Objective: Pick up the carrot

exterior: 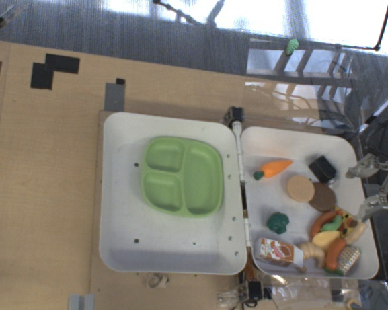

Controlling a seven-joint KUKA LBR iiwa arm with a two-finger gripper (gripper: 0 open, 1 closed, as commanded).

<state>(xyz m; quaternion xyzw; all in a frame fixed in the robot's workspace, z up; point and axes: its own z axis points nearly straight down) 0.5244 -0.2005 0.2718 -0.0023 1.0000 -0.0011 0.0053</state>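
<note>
- Camera view looks down on a wooden bench bearing two shallow white bins side by side.
- Left bin holds a green divided plate, lying flat near its middle, three compartments up.
- Right bin holds all the small items.
- Gripper sits at the right bin's right rim. Its two metal fingers stand apart, one nearer the bin's far corner and one lower down, with nothing between them.
- A heap of toy food is bunched in the bin's near right corner, just below the gripper; the pieces touch and overlap.
- A printed carton lies on its side along the near wall, touching the heap.
- Two flat discs, a tan disc overlapping a brown disc, rest mid-bin.
- The carrot, orange with a green top, lies in the far left part of the right bin, near the dividing wall, its green end pointing to that wall. It touches nothing and is well apart from the gripper.
- A black block sits between carrot and gripper.
- A green broccoli piece stands alone below the carrot.
</note>
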